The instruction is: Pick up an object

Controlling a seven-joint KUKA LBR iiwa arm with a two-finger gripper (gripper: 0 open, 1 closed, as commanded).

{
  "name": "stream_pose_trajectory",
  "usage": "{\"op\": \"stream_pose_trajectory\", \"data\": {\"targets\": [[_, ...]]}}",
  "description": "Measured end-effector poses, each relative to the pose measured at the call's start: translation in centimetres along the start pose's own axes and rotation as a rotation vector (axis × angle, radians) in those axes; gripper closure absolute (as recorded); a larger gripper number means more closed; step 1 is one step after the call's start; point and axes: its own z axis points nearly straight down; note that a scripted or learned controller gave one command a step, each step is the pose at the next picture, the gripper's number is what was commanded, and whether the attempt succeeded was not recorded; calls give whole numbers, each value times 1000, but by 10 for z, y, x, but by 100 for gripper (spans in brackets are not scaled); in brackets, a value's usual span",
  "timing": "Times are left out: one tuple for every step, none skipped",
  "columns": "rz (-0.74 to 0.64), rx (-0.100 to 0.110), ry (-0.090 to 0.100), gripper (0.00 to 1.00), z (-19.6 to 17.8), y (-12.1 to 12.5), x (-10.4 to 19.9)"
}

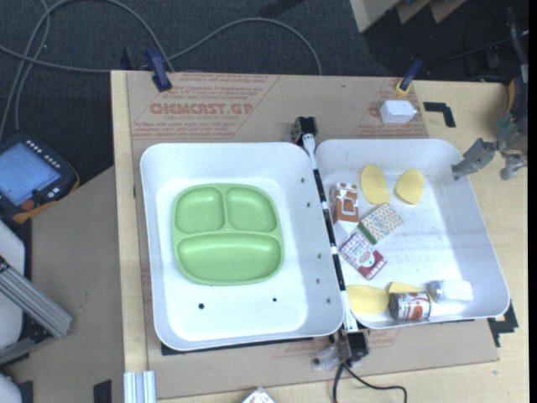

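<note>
gripper (488, 159) at the right bin's (478, 250) far rim, fingers spread, nothing between them. objects lie untouched below: yellow pieces (375, 183), packets (379, 222), a can (411, 306). pick not begun.

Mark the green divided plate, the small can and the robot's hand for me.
green divided plate (226, 233): camera view, ridge between its compartments.
small can (411, 307): camera view, its red-labelled side.
hand (489, 162): camera view, midway between the fingertips, over the right bin's far edge.
</note>
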Motion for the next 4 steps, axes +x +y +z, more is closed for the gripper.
{"op": "stream_pose_trajectory", "data": {"targets": [[-2,0,1,0,69,70,29],[-1,4,1,0,168,95,16],[-1,3,1,0,189,84,22],[-2,0,-1,100,178,85,22]]}}
